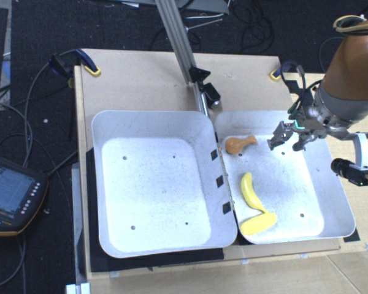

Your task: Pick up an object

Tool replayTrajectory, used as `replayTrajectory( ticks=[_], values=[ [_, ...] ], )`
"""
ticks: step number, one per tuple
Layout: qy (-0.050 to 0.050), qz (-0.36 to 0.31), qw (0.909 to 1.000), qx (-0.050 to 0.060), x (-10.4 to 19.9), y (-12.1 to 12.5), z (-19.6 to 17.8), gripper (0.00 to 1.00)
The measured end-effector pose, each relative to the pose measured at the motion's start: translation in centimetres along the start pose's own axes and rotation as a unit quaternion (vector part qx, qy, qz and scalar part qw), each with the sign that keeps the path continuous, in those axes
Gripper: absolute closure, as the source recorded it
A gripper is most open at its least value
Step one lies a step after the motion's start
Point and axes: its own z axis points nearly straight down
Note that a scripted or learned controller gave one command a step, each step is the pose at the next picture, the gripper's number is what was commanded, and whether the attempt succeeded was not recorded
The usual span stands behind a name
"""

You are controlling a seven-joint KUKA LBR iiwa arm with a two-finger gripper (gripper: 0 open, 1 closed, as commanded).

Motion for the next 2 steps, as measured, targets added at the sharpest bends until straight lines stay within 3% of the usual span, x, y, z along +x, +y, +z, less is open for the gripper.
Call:
replayTrajectory(
  ticks=[1,2],
  values=[
    [0.000,0.000,1.0000,0.000,0.0,0.0,0.0,0.00],
    [0.000,0.000,1.0000,0.002,-0.9,-0.1,4.7,0.00]
  ],
)
